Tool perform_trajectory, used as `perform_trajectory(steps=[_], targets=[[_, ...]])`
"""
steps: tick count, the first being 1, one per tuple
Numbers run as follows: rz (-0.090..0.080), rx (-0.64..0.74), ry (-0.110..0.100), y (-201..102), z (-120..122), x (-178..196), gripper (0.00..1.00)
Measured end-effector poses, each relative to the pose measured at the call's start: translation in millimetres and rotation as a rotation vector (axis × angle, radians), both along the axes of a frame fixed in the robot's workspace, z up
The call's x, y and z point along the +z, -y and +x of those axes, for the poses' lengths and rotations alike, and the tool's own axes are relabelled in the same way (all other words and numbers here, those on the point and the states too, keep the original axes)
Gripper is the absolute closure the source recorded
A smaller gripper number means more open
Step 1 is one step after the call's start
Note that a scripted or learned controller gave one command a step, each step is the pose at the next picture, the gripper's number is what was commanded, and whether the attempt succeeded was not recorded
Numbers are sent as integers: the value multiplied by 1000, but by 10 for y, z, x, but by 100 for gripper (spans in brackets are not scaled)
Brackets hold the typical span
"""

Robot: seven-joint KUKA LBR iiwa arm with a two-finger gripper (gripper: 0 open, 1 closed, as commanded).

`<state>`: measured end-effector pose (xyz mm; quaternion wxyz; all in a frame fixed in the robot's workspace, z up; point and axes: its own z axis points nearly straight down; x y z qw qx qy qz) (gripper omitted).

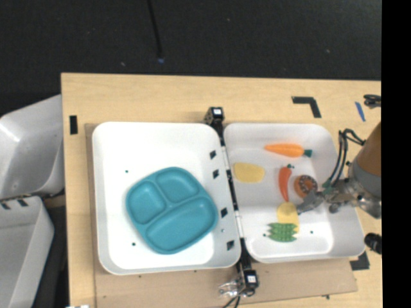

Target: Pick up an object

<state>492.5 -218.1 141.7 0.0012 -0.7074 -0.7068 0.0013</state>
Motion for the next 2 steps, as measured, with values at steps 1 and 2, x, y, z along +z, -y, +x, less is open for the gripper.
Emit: perform_trajectory(steps=[1, 2], targets=[[0, -1, 1, 9, -6, -433, 0], [-2, -4, 7, 22, 10, -300, 100]])
